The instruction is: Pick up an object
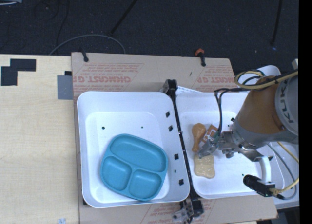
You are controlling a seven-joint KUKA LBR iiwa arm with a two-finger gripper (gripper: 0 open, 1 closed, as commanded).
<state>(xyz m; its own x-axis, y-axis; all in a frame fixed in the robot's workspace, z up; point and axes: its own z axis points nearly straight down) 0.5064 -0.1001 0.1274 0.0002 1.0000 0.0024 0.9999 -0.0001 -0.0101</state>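
The tool [207,151] is lowered between two tan pieces [198,135] in the right bin [229,191], finger state cannot be told; a closing and lift is judged next.

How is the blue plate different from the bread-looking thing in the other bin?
The blue plate is far bigger than the tan bread-like piece. The plate is bright blue with three compartments; the tan piece is pale and plain. The plate lies in the left bin, the tan piece in the right bin, close to the claw. Both lie flat on a white bin floor.
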